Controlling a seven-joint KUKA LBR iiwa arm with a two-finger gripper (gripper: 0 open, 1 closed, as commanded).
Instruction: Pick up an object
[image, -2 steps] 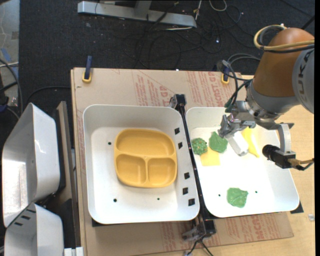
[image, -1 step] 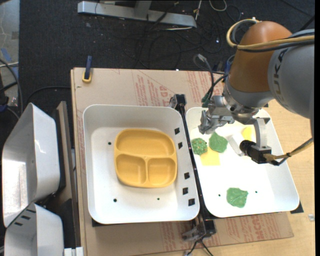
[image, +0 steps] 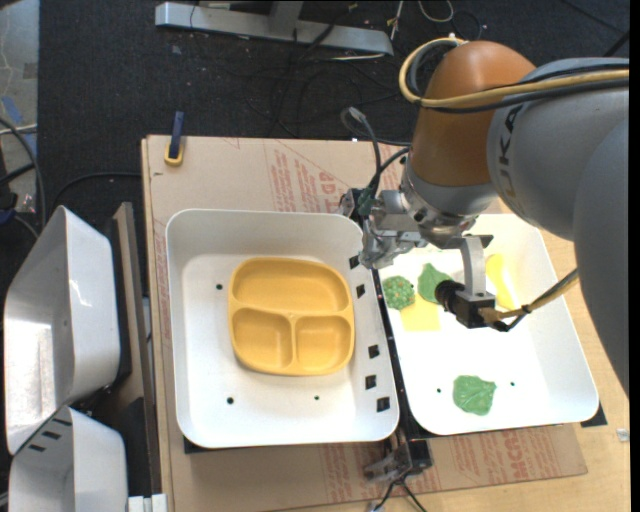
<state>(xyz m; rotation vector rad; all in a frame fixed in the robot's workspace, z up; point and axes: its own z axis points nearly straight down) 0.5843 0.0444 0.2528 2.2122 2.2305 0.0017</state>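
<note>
Green lump (image: 473, 393): sits alone near the front of the right bin (image: 560, 390).
Yellow tray (image: 292, 315): lies flat in the left bin (image: 190, 330).
Yellow square (image: 420, 317): in the right bin, touching the green ball (image: 399, 291).
Green leaf (image: 432, 282): just behind the square.
Gripper (image: 374, 248): above the edge between the bins, near the green ball. Open or closed, I cannot tell.

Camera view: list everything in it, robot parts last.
Left bin: one, white, on the cardboard.
Divided tray: one, yellow, in the left bin.
Right bin: one, white.
Knobbly ball: one, green, right bin.
Flat leaf: one, green, beside the ball.
Square: one, yellow, below the ball.
Front leaf: one, green, right bin.
Cardboard: one, brown, under both bins.
Arm: one, grey.
Gripper: one, above the bins' shared rim.
</note>
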